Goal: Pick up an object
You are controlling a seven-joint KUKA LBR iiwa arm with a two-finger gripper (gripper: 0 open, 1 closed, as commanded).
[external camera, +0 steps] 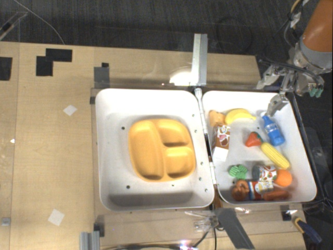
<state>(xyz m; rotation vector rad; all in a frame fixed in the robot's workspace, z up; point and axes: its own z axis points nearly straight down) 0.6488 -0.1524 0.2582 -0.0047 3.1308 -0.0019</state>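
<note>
Fingers (276,104) of mine hang over the far right corner of the right bin (307,155), just above a blue bottle (272,130); whether they are spread or closed I cannot tell. Nearby lie a banana (239,115) and corn cob (274,155). The left bin (109,155) holds a yellow divided tray (161,149).

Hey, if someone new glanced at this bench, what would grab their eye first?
Probably the large yellow divided plastic tray, alone in the middle of the left white bin. Next, the crowd of small colourful toy foods in the right white bin, such as the yellow plastic banana and blue plastic bottle, with the arm's tool at that bin's top right corner.
</note>
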